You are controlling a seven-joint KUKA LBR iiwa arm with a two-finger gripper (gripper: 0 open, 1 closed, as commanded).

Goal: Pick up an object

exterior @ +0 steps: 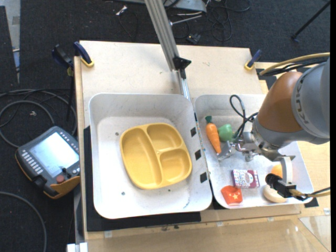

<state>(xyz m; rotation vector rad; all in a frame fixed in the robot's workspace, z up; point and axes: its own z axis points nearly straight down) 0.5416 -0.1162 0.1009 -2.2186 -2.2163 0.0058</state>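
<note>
dark carpet strewn with cables surrounds a pale wooden bench (131, 62) seen from above, where two shallow white bins sit side by side. the left bin (105, 114) carries a yellow divided plate (156, 155) with three compartments, lying flat near its middle. the right bin (210, 106) holds the objects on offer: a toy carrot (212, 135) with a green top lying lengthwise by the bin's left wall, a green round item (226, 131) just beside it, a small pink-and-white carton (245, 179) nearer the front, a red-orange piece (231, 195) at the front edge, and a cream-and-orange item (274, 192) in the front right corner, partly behind black hardware. the grey arm (294, 109) with its orange band reaches in from the right, and the gripper (231, 150) hangs low over the right bin, just right of the carrot and below the green item; how far its jaws stand apart cannot be told, and nothing is seen gripped. a handheld control pendant (48, 161) lies on the floor to the left.
</note>
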